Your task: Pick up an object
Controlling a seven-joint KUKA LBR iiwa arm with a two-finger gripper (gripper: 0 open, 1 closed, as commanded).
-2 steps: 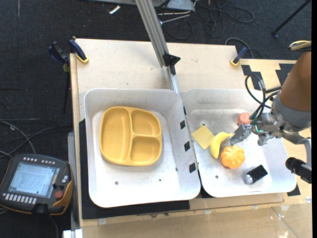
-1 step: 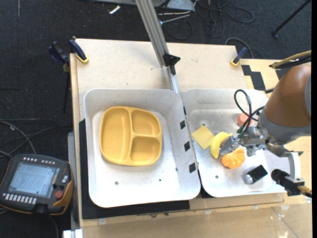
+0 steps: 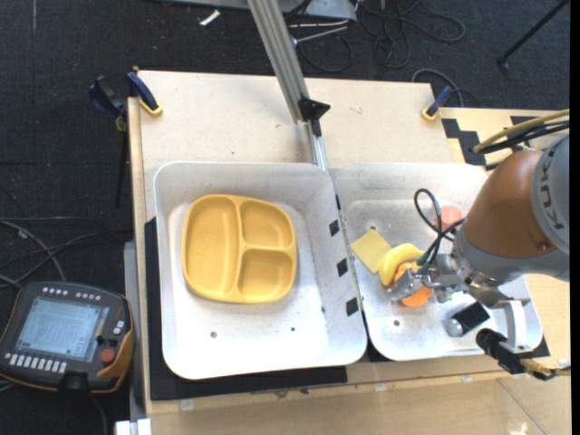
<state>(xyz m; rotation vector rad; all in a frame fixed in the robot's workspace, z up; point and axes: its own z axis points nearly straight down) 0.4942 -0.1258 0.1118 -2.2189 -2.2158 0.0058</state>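
gripper (image 3: 419,286) sitting low in the right bin (image 3: 385,338), finger state impossible to tell | touching an orange object (image 3: 415,299) beside a banana (image 3: 398,263) and yellow block (image 3: 370,247) | yellow divided plate (image 3: 240,246) lying in the left bin (image 3: 181,343) | pendant (image 3: 63,335) resting on dark floor (image 3: 63,134)
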